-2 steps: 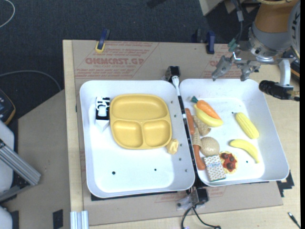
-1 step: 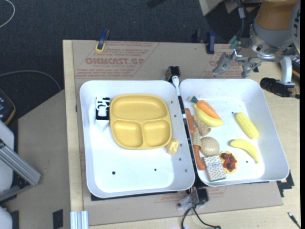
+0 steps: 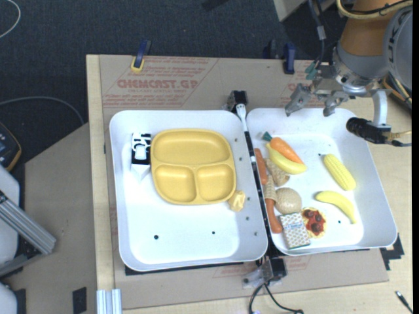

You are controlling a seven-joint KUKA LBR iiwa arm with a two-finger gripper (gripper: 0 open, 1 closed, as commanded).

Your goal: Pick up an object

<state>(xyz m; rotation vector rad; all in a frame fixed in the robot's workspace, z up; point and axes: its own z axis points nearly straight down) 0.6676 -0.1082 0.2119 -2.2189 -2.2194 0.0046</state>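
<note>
My gripper (image 3: pixel 313 103) hangs above the far edge of the right bin (image 3: pixel 374 205), its two fingers spread apart with nothing between them. Below it in that bin lie a carrot (image 3: pixel 285 148) on a yellow banana (image 3: pixel 289 164), a corn cob (image 3: pixel 339 171), a second banana (image 3: pixel 338 203), a beige roll (image 3: pixel 288 200), a pizza slice (image 3: pixel 315 221), a small carton (image 3: pixel 295 231) and long reddish sausages (image 3: pixel 262 169) along the left wall.
The left bin (image 3: pixel 183 241) holds a yellow divided plate (image 3: pixel 192 165), a black-and-white item (image 3: pixel 139 148) at its left and a small yellow piece (image 3: pixel 236 201) by the plate's right corner. Clamps stand at the cardboard's far edge.
</note>
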